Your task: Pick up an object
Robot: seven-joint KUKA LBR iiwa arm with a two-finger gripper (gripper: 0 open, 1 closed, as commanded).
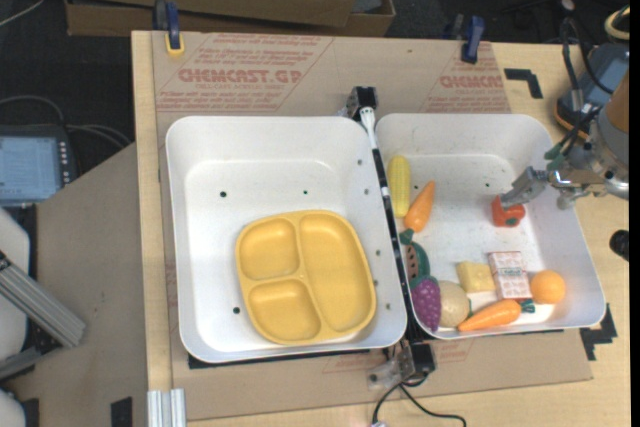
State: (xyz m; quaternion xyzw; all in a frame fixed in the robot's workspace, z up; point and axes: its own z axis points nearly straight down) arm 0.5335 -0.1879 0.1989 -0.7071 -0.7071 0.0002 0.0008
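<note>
My pincer (pixel 522 192) hangs low in the right shallow white plastic bin (pixel 455 131), right by a small red-orange toy piece (pixel 508 211). It looks to be touching the toy, but I cannot tell if it is apart or together. I do not see anything lifted yet, so I think the pick is not done. More toy foods lie in the near part of this bin. The yellow plastic tray with three parts (pixel 303 275) sits in the left white plastic bin (pixel 255 140).
</note>
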